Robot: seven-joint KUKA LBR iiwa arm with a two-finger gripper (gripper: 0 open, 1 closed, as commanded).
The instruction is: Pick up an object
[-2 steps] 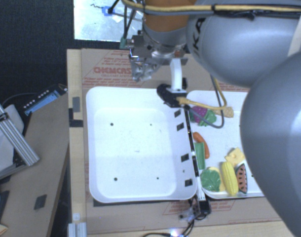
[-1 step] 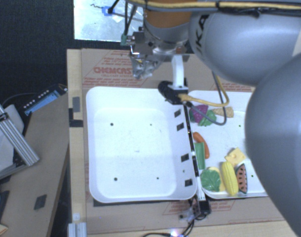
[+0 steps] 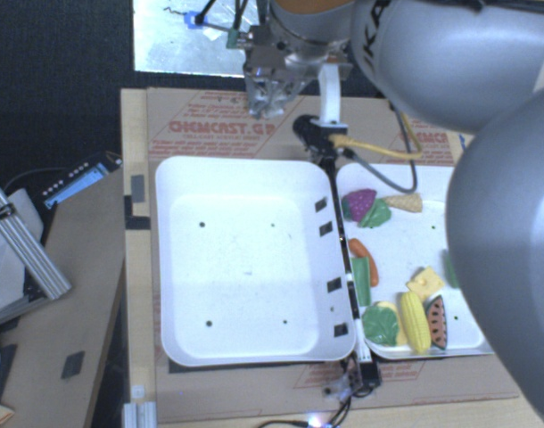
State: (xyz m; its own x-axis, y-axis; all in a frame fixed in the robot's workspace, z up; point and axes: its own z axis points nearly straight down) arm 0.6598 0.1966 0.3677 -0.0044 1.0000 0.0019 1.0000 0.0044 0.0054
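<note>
Cardboard (image 3: 218, 127) with red print covers the surface under two shallow white bins. Past it, at the far side, is a dark floor and a bright shiny patch (image 3: 187, 25). On the left sit a metal rail (image 3: 27, 248) and a blue and black strip (image 3: 76, 181).

The left bin (image 3: 245, 346) is smooth plastic with rounded corners and a few tiny dark dots on its floor. The right bin (image 3: 441, 212) holds toy food — a purple bunch (image 3: 358, 203), a small green piece (image 3: 376, 213) touching it, a tan piece (image 3: 403, 203) to its right, an orange carrot (image 3: 360, 250), a long green stick (image 3: 361, 282), a yellow block (image 3: 424, 283), a round green piece (image 3: 380, 324), a yellow corn (image 3: 414, 321) and a melon slice (image 3: 437, 321), the last three side by side at the near edge.

The big grey arm fills the right. Its gripper (image 3: 270, 96) hangs high over the cardboard, beyond the left bin's far edge, well apart from the toys. I cannot tell how wide the jaws are, and nothing shows between them.
</note>
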